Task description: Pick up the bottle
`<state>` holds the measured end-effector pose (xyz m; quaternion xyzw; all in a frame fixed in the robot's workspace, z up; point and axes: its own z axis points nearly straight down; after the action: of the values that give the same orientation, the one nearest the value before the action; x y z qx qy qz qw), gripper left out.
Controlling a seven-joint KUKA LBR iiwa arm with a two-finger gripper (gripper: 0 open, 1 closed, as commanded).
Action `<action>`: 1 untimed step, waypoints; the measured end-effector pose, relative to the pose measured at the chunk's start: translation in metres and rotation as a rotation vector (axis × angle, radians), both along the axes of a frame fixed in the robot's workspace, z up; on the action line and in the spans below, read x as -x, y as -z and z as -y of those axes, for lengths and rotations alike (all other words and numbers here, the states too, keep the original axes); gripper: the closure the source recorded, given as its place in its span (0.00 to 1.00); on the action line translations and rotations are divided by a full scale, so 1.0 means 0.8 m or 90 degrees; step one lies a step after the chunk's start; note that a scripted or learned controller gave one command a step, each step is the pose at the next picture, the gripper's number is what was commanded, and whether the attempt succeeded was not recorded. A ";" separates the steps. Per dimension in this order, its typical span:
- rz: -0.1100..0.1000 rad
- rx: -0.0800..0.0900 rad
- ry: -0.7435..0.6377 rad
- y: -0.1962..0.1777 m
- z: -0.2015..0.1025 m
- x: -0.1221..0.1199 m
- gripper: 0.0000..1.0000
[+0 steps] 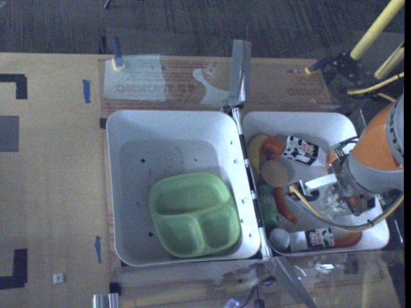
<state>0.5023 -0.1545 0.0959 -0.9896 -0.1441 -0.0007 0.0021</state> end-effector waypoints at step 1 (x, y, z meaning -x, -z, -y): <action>-0.001 -0.002 0.015 0.012 0.082 -0.039 1.00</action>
<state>0.5338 -0.2203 0.0863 -0.9912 -0.1324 -0.0004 0.0040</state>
